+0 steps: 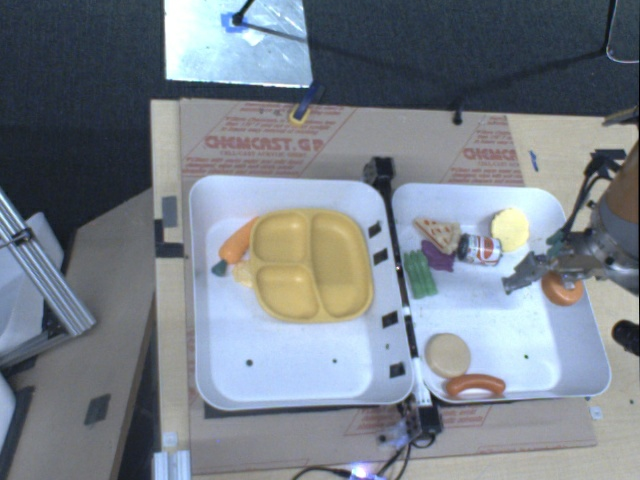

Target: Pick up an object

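My gripper (545, 268) hangs over the right edge of the right bin (530, 363), coming in from the right. Just below and beside it lies a small orange object (563, 289), partly covered by the gripper. Further left in the same bin are a red and white can (480, 250), a yellow round piece (510, 228), a tan wedge (438, 233), a purple piece (437, 256) and a green piece (419, 273). Near the bin's front lie a tan disc (448, 352) and a sausage (475, 386).
The left bin (300, 378) holds a yellow divided plate (305, 265) with a carrot (236, 241) at its left. A black divider (395, 268) runs between the bins. A metal sheet (235, 28) lies behind the bench.
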Available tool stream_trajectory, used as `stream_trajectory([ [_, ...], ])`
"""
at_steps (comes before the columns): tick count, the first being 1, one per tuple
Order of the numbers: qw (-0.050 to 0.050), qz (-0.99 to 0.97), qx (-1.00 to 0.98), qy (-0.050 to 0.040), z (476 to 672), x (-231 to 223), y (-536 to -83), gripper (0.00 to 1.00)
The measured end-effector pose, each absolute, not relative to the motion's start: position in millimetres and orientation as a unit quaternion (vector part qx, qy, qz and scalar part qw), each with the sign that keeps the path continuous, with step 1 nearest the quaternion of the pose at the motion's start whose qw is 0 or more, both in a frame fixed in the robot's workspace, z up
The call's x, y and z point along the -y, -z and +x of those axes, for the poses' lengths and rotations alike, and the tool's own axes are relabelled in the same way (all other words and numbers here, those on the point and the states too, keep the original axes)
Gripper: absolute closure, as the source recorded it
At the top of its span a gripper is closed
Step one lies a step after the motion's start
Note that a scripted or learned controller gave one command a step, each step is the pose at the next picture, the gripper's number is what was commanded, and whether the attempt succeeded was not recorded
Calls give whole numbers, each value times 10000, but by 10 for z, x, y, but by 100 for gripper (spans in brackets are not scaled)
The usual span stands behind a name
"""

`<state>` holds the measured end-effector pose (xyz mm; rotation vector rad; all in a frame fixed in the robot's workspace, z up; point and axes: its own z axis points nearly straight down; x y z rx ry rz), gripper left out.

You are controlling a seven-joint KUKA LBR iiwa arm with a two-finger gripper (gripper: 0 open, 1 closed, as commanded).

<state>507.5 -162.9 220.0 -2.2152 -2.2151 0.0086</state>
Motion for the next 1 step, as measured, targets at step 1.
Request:
stream_trajectory([
  [1, -4, -7060, 7082, 4, 5102, 1626, -2257, 0],
])
